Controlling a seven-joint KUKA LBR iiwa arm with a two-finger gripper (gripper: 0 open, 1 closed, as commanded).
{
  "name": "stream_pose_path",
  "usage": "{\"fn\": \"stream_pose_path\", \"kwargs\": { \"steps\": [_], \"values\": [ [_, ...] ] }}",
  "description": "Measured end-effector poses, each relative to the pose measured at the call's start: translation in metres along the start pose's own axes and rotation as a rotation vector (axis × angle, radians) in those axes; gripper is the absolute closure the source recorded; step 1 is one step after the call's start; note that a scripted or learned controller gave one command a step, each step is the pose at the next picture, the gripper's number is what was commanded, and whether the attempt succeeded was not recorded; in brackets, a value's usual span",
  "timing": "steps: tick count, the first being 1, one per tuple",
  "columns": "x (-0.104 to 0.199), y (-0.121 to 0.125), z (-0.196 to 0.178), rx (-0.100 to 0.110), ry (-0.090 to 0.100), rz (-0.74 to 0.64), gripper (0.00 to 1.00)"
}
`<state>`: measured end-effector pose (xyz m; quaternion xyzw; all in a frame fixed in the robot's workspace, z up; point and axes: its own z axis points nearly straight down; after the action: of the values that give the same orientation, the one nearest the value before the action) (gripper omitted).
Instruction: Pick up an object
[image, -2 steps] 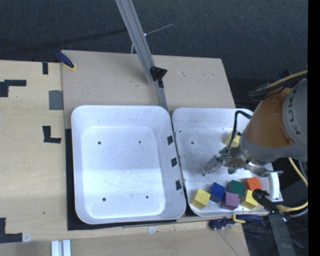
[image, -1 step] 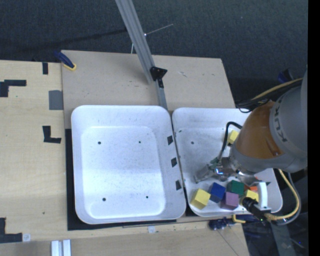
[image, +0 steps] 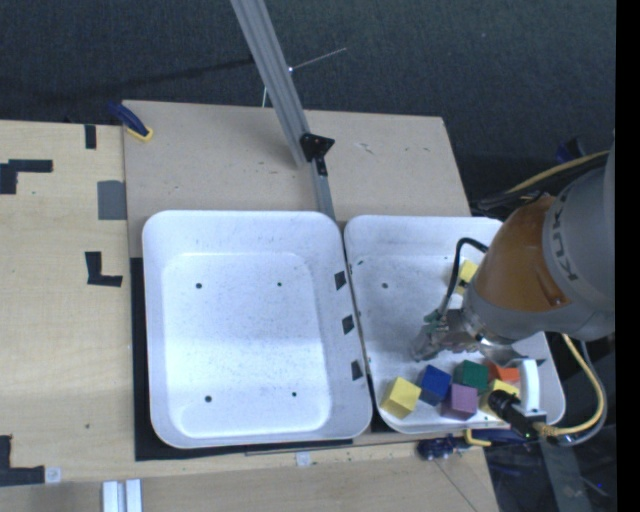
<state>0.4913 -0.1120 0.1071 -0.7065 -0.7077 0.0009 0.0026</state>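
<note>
Small toy blocks lie bunched in the lower part of the right bin (image: 400, 260), toward the bottom right of the frame: a yellow block (image: 402, 397) tilted near the bin's lower left corner, a blue block (image: 435, 384) just right of it, a purple block (image: 463, 399) and a green block (image: 471, 376) close beyond that, and an orange piece (image: 506, 376) partly hidden under the arm. All look like matte, hard-edged cubes or wedges. The gripper (image: 432, 340) hangs low in this bin just above the blue block, its dark metal parts blurred together, so whether it is open or closed cannot be told, and nothing is seen caught in it. The upper half of the right bin is bare, speckled white plastic with rounded rims. The left bin (image: 240, 240) touches it along a shared edge in mid-frame. Both rest on a pale wooden bench (image: 60, 200).
</note>
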Motion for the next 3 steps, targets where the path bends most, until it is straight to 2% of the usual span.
{"fn": "stream_pose_path", "kwargs": {
  "steps": [1,3],
  "values": [
    [0.0,0.007,-0.061,-0.009,-0.003,0.0,1.0],
    [-0.007,0.006,-0.166,-0.009,-0.004,0.0,1.0]
  ]
}}
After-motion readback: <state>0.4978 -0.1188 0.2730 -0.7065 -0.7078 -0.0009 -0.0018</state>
